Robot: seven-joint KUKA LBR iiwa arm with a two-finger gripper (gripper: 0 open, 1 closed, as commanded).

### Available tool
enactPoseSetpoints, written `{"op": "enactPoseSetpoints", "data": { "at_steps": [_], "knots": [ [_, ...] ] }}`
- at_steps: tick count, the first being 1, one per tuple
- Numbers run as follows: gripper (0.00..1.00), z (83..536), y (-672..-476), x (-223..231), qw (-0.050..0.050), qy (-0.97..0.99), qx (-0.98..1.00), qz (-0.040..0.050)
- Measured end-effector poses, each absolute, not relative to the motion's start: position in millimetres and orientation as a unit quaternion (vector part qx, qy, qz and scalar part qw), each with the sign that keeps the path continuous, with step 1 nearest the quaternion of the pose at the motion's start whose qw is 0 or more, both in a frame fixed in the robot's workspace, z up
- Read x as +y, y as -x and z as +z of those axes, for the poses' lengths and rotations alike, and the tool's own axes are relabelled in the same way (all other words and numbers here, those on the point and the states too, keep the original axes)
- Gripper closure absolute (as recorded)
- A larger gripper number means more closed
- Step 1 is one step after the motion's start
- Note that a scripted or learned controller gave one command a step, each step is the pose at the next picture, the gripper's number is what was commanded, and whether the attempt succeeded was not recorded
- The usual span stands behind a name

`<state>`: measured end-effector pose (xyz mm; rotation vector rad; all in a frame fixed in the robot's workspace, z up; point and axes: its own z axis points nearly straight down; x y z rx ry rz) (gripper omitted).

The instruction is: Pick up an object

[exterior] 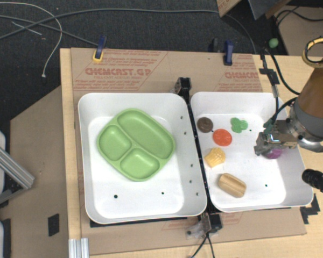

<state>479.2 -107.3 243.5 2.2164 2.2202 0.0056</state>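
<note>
My gripper [267, 144] is low over the right side of the right bin [247, 198], reaching in from the right. A small purple object [274, 153] shows just under it, partly hidden by the gripper body; I cannot tell if it is held. Elsewhere in the same bin lie a brown round piece [205, 124], a green piece [238, 125], a red-orange tomato-like piece [222, 137], a yellow corn piece [215, 157] and a tan bread loaf [232, 185].
The left bin [97, 198] holds a green divided plate [135, 143]. A black divider with a clamp [183, 85] runs between the bins. Cables trail at the back right and front middle of the bench.
</note>
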Motion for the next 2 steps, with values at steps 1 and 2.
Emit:
{"op": "enactPoseSetpoints", "data": {
  "at_steps": [1, 2],
  "knots": [
    [1.00, 279, -480.4, -107, 0.002, -0.707, 0.708, 0.0016],
    [1.00, 269, -487.9, -62, -0.002, -0.705, 0.709, 0.0001]
  ]
}}
